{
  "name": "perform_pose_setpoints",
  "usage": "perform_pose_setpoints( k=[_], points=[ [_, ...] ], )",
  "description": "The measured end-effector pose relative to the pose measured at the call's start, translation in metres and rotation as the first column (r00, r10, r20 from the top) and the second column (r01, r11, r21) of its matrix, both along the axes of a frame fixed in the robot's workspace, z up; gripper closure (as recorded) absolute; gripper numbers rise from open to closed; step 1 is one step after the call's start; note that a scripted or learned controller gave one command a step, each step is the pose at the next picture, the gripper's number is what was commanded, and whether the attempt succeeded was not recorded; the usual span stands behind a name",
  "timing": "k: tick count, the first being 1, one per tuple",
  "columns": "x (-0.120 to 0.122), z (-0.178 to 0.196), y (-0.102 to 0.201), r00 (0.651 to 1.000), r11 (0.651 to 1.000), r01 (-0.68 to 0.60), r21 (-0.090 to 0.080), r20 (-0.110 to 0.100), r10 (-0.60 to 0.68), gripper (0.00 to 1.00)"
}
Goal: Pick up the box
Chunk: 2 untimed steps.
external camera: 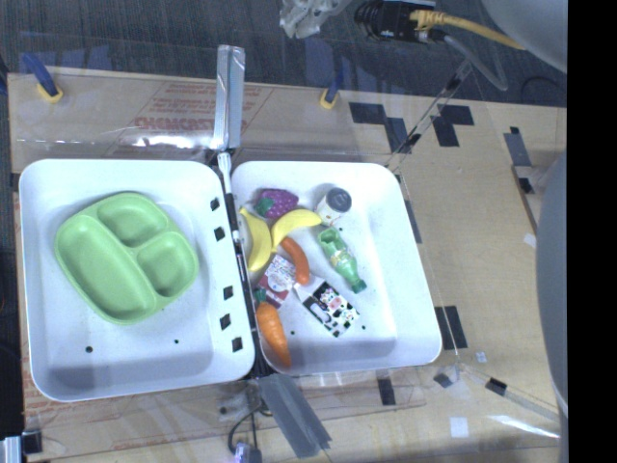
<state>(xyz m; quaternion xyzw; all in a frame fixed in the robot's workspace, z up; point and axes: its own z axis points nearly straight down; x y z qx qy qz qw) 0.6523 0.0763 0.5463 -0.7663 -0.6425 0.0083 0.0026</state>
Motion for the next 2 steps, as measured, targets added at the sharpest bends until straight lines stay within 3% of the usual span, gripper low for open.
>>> perform_pose_setpoints(
  k=[2],
  points=[
    [0.0003, 0.0187, 0.0056, 1.0, 1.0, -0.015, 0.0, -0.004, 0.015, 1.0]
  ],
)
